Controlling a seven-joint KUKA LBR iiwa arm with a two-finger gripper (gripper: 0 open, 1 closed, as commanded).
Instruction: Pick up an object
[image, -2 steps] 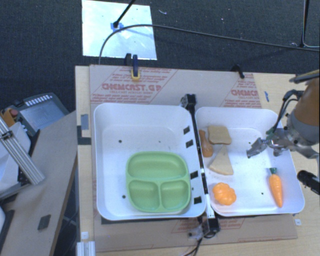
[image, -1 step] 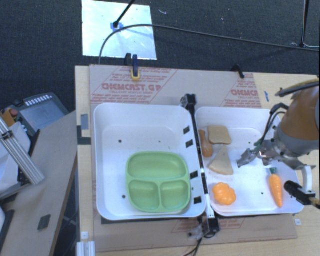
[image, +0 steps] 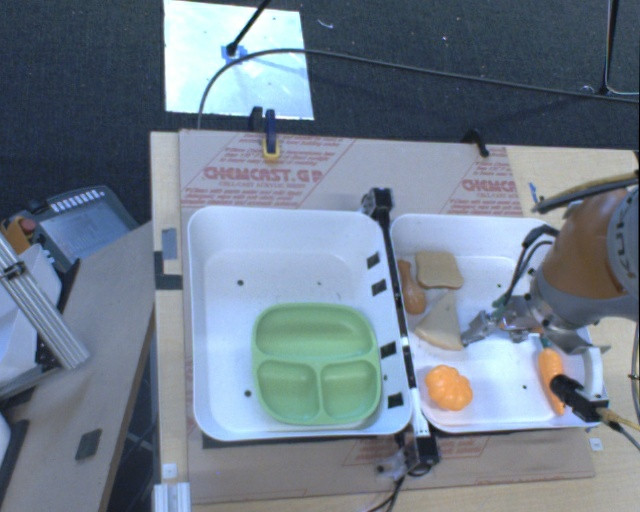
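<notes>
We see the gripper (image: 478, 328) low in the right bin (image: 480, 228), its tip just beside a pale wedge (image: 441, 327); whether it grips we cannot tell. An orange ball (image: 448, 388) sits nearby, perhaps a toy pumpkin.

Orange carrot (image: 549, 376) lies in right bin's corner.

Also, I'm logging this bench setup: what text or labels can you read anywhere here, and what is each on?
"CHEMCAST G P", red print on the board under the bins, left part.
"CHEMCAST", the same red print again on the board's right part, partly cut off.
Smaller red lines below each: too blurred to read.
Grey device at the left: screen too small to read.
</notes>
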